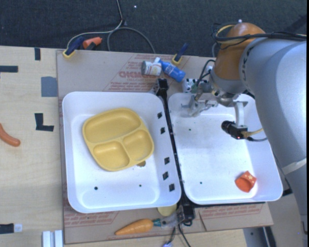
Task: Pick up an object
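A small orange object (245, 181) lies in the near right corner of the right bin (216, 189). A yellow three-compartment plate (118, 138) rests in the left bin (77, 189), with a small dark bit at its near edge. My gripper (194, 106) hangs low over the far left corner of the right bin, close to the bin's back wall and well away from the orange object. I see nothing held at its tip.
Outside the bins, a toy carrot (135, 227) lies at the front, a red sausage (6, 135) on the bench at far left, and a white and blue bottle (164, 68) behind the bins. The grey arm (278, 86) covers the right side.
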`<state>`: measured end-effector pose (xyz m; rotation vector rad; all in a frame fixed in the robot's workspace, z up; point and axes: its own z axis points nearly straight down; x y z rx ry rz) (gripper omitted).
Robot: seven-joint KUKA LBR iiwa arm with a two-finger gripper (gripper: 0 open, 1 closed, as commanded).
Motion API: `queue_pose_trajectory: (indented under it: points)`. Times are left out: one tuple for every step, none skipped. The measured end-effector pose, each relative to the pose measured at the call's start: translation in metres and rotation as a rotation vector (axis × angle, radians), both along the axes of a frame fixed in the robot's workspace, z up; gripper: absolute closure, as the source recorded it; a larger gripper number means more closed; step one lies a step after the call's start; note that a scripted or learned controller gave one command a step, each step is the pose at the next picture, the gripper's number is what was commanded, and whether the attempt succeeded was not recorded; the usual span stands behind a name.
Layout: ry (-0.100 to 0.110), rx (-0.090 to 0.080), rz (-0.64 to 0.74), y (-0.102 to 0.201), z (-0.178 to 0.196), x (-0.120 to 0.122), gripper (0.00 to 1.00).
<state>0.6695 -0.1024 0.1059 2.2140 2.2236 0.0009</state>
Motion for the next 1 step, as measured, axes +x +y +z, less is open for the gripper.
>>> queue_pose_trajectory:
  points:
    - [0.001, 0.000, 0.000, 0.0000, -0.0006, -0.0002, 0.00]
